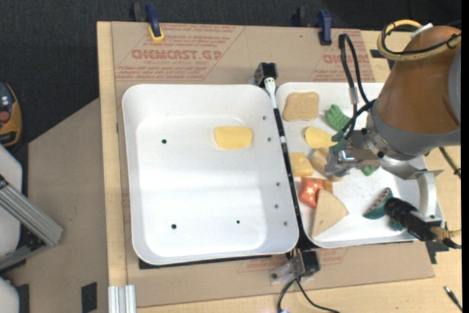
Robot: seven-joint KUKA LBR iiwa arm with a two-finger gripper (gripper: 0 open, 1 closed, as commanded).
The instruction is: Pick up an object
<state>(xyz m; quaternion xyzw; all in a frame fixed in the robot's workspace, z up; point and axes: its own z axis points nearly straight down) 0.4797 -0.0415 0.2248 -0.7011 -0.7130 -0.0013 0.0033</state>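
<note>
Camera view takes in two white bins side by side on the bench. The left bin (pixel 146 157) holds one yellow piece (pixel 233 137), well apart from anything else. The right bin (pixel 359 234) is crowded: a tan slice (pixel 300 106) at the top, a green piece (pixel 337 117) beside it, a yellow disc (pixel 316 136) below, a yellow block (pixel 300 163), a red piece (pixel 311 191), a tan wedge (pixel 328 215) and a dark green item (pixel 379 203) toward the right. The gripper (pixel 338 160) sits low over the middle of this cluster, just beside a brownish lump (pixel 319 159) and near the disc; whether its jaws are spread or closed cannot be told, and nothing is visibly held between them. The likely target lies in that cluster under the gripper, though which piece cannot be told. The pieces lie touching or nearly so, so the jaws could land on two at once, push one aside, or close on an edge that slips out. The flat pieces also offer little to pinch.
</note>
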